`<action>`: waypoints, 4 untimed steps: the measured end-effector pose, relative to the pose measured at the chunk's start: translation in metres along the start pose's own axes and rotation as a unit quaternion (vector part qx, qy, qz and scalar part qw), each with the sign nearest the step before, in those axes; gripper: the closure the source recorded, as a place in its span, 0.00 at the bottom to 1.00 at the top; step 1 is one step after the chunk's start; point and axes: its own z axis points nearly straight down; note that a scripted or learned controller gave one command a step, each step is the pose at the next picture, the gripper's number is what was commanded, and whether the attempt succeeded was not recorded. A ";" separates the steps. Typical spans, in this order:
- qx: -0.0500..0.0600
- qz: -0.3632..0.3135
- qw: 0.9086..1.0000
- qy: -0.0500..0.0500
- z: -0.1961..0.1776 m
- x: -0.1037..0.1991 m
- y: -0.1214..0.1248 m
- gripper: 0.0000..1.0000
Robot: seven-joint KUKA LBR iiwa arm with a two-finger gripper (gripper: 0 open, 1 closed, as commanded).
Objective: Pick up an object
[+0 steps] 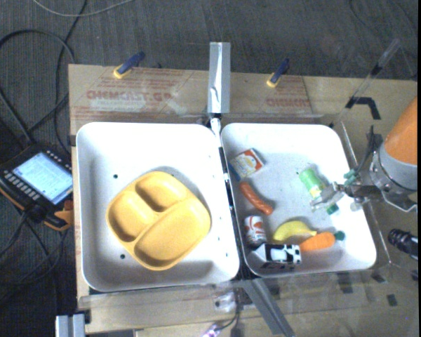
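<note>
Green bottle (311,182) lies just left of the hand (335,196), whose grip state cannot be told.

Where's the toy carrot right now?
The carrot lies in the right bin, near its front right corner, just right of the banana and beside the black-and-white toy.

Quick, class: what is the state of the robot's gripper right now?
Gripper: over the right bin, beside the green bottle; whether open or shut cannot be told.
</note>
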 end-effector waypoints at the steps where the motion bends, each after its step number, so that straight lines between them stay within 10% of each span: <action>1: 0.000 -0.048 0.999 0.002 0.083 -0.025 0.067 0.00; 2: -0.006 -0.077 0.997 0.003 0.109 -0.020 0.105 0.00; 3: -0.009 -0.016 1.000 -0.003 0.110 -0.003 0.086 0.00; 4: -0.009 -0.016 1.000 -0.003 0.100 -0.002 0.087 1.00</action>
